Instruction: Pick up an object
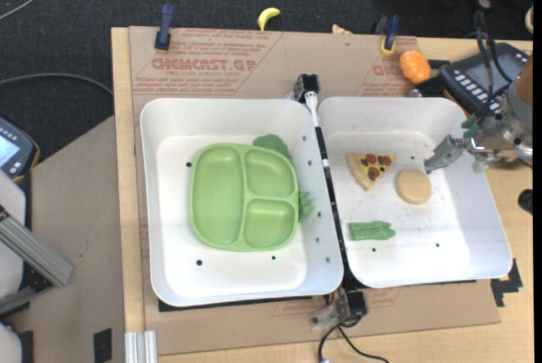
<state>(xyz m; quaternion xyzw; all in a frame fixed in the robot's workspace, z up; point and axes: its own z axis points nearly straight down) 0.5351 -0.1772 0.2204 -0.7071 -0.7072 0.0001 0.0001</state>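
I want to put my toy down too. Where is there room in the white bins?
Right bin: bare floor in front, below the green piece and tan disc. Left bin: just a thin strip around the green divided plate. It's crowded by the pizza slice, near the gripper.

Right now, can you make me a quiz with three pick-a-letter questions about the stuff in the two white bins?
1. Where does the green divided plastic plate lie?
A. left bin
B. right bin
C. on the floor

2. How many toy foods lie in the right white bin?
A. one
B. three
C. six

3. What is the pincer doing?
A. hanging just right of the round tan cookie
B. lifting the plate
C. resting in the left bin

Answers:
1 A, it fills the left white bin.
2 B, the pizza slice, cookie and green bean pod.
3 A, its tip sits near the cookie.
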